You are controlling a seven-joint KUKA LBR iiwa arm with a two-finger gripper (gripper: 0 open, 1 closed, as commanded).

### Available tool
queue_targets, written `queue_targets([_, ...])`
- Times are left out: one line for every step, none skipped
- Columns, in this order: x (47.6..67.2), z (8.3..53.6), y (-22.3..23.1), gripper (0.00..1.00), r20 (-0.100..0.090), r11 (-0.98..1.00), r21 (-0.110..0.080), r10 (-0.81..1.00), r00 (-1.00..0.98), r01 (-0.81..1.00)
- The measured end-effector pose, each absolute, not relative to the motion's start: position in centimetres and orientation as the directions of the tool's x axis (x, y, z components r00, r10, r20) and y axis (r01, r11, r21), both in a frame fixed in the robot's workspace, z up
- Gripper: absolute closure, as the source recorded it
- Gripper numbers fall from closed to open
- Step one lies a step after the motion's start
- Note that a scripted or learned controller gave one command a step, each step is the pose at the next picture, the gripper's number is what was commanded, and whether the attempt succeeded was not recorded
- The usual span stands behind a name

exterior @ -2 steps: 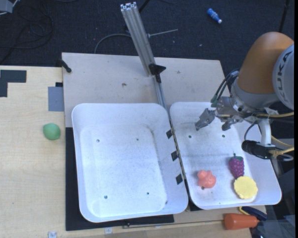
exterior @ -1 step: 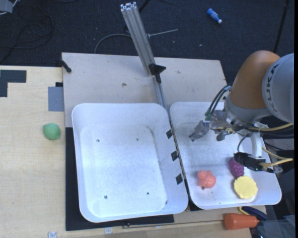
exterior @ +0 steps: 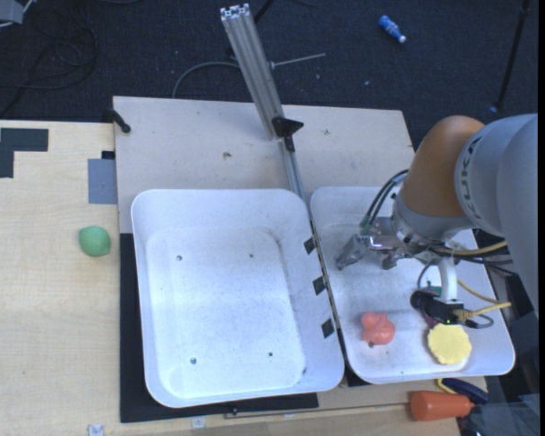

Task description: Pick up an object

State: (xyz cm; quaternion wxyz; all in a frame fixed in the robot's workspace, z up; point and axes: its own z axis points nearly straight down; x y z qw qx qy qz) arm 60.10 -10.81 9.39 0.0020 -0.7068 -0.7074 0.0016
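A small red object (exterior: 377, 328), lumpy and rounded, is seen lying on the floor of the right bin (exterior: 345, 209), below the gripper (exterior: 371, 252) in the camera view and apart from its jaws. A flat yellow object (exterior: 449, 344), roughly round, is set just to its right near the bin's lower corner, farther from the jaws.

Arm (exterior: 477, 175) reaching in from right, claw (exterior: 368, 251) pointing left.
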Motion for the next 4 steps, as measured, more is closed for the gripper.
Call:
queue_targets([60.1, 9.1, -10.9, 0.00, 0.000, -0.001, 0.000, 1.000, 0.001, 1.000])
queue_targets([60.1, 10.2, -10.9, 1.00, 0.000, -0.003, 0.001, 1.000, 0.003, 1.000])
queue_targets([60.3, 14.5, -10.4, 1.00, 0.000, 0.000, 0.002, 1.000, 0.000, 1.000])
queue_targets([60.6, 18.8, -10.1, 1.00, 0.000, -0.001, 0.003, 1.000, 0.001, 1.000])
